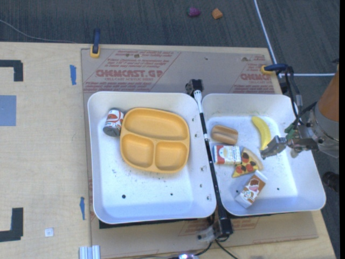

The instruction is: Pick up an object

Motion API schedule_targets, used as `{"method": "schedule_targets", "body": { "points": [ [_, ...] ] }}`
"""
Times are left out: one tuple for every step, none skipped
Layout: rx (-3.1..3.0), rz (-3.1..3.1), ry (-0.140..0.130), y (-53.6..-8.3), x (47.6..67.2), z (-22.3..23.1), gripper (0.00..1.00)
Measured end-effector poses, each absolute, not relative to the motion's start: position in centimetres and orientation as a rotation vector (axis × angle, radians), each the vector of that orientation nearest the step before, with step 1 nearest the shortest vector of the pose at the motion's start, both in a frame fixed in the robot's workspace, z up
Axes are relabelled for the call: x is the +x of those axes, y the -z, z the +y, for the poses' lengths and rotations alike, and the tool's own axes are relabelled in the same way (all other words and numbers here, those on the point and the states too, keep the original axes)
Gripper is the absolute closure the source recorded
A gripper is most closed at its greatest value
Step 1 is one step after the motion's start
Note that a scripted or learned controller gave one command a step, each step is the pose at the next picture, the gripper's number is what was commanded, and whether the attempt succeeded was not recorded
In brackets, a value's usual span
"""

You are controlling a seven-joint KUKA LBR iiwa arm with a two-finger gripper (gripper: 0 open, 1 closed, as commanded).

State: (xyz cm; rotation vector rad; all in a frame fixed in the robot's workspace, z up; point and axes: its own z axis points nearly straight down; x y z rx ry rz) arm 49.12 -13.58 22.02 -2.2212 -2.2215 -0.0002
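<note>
**Claw poised over the right bin**

The claw (276, 146) is hung beside the banana (262, 131), nothing seen gripped; its opening cannot be told. Just left, pizza (247, 164) and carton (227, 154) are found; farther, the hotdog (224, 134).

smooth matt yellow plastic tray (155, 139) in a glossy white plastic bin (102, 161).

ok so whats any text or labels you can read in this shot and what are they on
"CHEMCAST GP": red print, repeated, on the brown backing sheet behind the bins; the smaller lines under it are too blurred to read.
Can: markings too small to read.
Red and white carton: print unreadable.
Brown carton: print unreadable.
</note>
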Motion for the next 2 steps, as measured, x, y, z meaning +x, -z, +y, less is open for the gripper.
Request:
{"method": "schedule_targets", "body": {
  "points": [
    [-2.224, -2.224, 0.002, -9.53, 48.08, -13.24, 0.00],
    [-2.228, -2.224, 0.004, -10.49, 48.15, -13.25, 1.00]
  ]
}}
